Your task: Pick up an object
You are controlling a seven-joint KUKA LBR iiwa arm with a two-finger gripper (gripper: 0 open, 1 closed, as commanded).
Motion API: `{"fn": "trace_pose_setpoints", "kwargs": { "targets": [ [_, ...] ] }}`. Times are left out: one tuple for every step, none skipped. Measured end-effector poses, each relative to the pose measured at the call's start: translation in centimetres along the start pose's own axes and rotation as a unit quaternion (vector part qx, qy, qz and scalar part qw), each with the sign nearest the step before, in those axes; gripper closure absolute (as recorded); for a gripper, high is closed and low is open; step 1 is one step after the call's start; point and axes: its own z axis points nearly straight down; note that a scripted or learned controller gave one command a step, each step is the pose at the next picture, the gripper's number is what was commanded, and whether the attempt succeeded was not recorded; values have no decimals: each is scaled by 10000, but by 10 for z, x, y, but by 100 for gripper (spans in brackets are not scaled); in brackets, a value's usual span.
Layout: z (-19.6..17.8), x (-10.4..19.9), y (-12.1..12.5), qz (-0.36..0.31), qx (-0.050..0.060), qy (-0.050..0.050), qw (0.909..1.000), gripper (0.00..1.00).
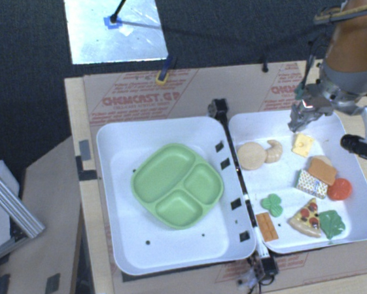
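Observation:
My gripper [297,123] hangs over the back of the right bin [260,122], just above a yellow cheese wedge [302,144]. Nothing shows between its fingers. Further left in that bin lie a round tan cookie [251,156] and a pale croissant-like piece [274,150]. Toward the front sit a brown bread slice [322,169] on a patterned block [309,183], a red tomato [339,189], a pizza slice [305,219], a green leaf [332,223], a small green broccoli [272,204] and an orange cracker [266,226].
The left bin [115,151] holds a green divided plate [177,186]. A black hinge strip [233,170] runs between the two bins. A shiny metal sheet [115,25] lies beyond the bench at the back.

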Motion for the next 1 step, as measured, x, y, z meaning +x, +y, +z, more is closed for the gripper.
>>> {"fn": "trace_pose_setpoints", "kwargs": {
  "targets": [
    [5,30,-35,-20,5,5,10000,100]
  ]
}}
